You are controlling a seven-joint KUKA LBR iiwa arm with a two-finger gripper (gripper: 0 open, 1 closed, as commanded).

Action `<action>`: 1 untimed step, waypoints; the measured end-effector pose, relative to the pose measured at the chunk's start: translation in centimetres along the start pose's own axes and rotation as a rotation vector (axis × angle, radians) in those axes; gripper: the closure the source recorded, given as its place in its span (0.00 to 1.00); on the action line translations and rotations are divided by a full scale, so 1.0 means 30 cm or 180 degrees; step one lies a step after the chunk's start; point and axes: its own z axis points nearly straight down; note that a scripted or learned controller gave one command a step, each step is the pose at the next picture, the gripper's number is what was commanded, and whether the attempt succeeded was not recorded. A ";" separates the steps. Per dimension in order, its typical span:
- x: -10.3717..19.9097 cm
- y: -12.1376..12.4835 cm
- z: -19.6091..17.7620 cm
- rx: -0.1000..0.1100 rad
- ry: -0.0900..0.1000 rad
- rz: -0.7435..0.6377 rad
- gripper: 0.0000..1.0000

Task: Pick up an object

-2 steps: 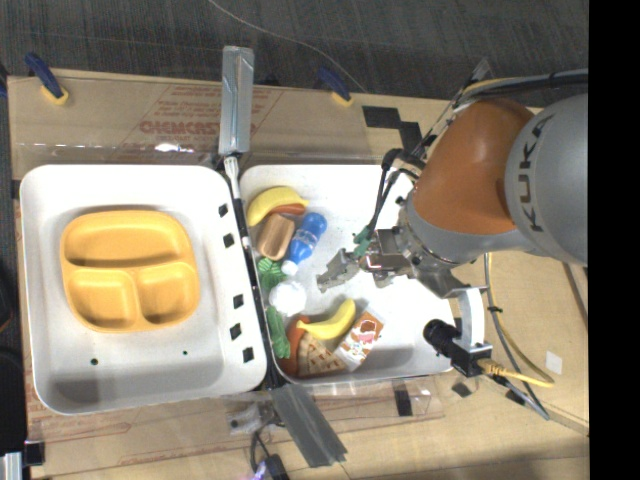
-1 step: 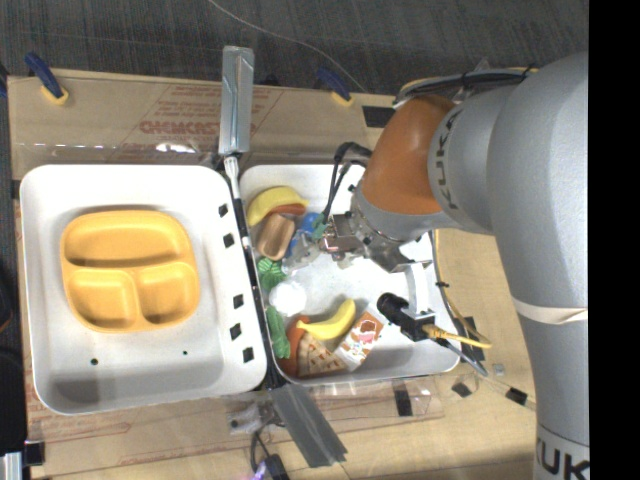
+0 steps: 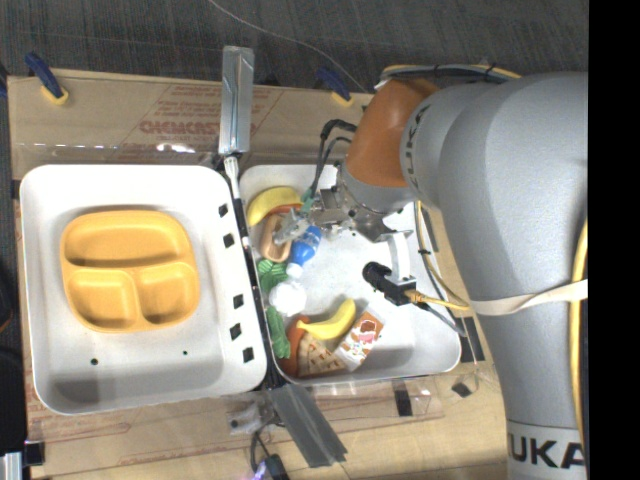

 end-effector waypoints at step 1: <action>0.002 0.009 -0.047 -0.0022 -0.0003 -0.0014 1.00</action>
